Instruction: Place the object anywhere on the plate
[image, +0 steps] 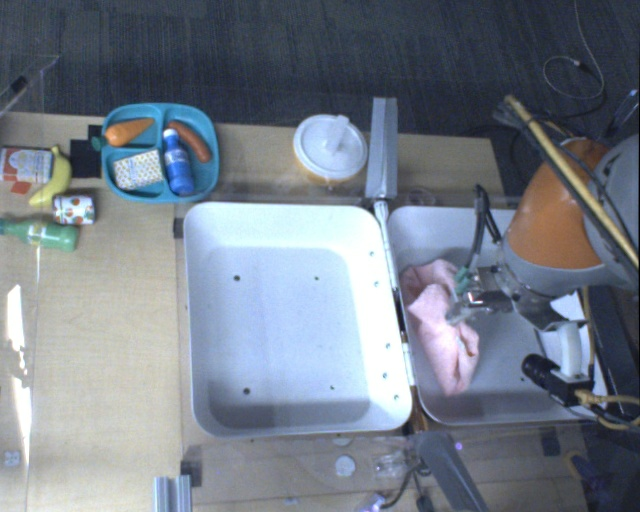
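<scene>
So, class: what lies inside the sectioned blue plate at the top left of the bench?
The sectioned blue plate holds an orange carrot, a blue bottle, a reddish sausage and a patterned square item. Whatever is beneath them is covered.

On the table (100, 330) sit 2 white bins (290, 400), a blue divided tray (205, 150) of toy food, a lidded cup (330, 148), a banana (55, 178), a can (74, 209) and a green bottle (40, 234).

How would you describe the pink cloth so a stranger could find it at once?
Start at the two white bins; take the right bin, where the grey arm reaches in. Against its left wall lies the pink cloth, crumpled, with the claw at its upper right edge. It is the sole soft, pink thing there.
</scene>
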